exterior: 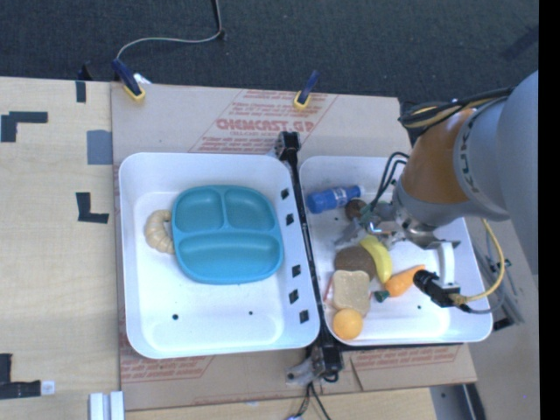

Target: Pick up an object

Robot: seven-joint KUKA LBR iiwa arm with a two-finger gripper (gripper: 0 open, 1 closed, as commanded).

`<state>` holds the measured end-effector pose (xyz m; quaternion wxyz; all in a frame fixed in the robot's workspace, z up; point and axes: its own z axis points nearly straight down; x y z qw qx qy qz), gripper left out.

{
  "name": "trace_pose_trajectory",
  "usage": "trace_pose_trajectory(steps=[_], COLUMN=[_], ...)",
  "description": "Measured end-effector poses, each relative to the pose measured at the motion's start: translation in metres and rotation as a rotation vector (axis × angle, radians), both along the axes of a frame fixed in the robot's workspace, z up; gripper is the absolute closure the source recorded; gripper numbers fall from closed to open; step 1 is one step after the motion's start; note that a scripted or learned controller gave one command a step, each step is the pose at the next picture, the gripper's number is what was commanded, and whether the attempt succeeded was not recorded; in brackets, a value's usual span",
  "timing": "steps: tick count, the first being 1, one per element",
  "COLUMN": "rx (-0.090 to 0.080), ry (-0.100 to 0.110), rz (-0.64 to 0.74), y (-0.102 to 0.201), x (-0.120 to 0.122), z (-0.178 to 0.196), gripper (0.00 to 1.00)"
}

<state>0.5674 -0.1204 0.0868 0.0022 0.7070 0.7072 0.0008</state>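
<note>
My gripper (369,226) hangs low in the right bin (464,322), just above the top end of a yellow banana (379,258). A dark brown round piece (353,258) lies beside the banana on the left. Below it lie a slice of toast (351,290) and an orange (347,324). A carrot (402,281) lies to the right of the banana. A blue bottle (332,199) lies at the back of the bin, left of the gripper. The wrist hides what sits directly under the gripper.
The left bin (140,313) holds a blue divided plate (227,234) and a beige pastry (158,231) against the plate's left edge. Black clips (289,147) join the bins along the middle wall. The arm's orange band (435,160) stands over the right bin's back.
</note>
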Motion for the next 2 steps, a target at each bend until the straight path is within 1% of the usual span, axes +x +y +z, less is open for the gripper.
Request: trace_pose_trajectory(steps=[1, 2], rx=[-0.002, 0.003], ry=[-0.002, 0.003], rz=[0.0, 0.003], y=[-0.001, 0.071], x=[0.001, 0.01], z=[0.01, 0.098], gripper=[1.0, 1.0])
